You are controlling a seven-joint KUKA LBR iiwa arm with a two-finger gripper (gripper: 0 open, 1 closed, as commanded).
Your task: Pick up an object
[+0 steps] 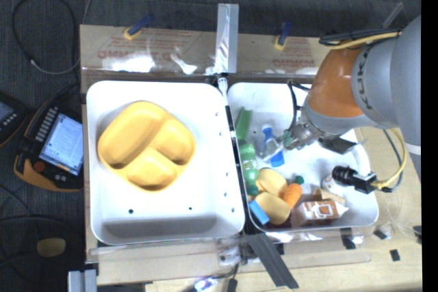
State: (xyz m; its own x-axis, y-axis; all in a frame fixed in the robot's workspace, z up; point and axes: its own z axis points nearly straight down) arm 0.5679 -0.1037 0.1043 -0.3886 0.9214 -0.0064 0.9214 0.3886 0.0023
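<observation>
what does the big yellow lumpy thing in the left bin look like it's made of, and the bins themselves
Yellow lumpy thing: probably soft foam or rubbery plastic, with a matte to slightly satin skin; its rounded, pillowy lobes show only soft highlights. Hard to be sure from above.

Left bin and right bin: likely moulded plastic, smooth white, semi-gloss, with rounded corners and faint sheen on the walls.

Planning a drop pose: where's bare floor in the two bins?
Left bin: bare strip along the near wall, below the big yellow object. Right bin: a bare patch between the carrot and the arm. Crowded along its left wall and near corner.
</observation>
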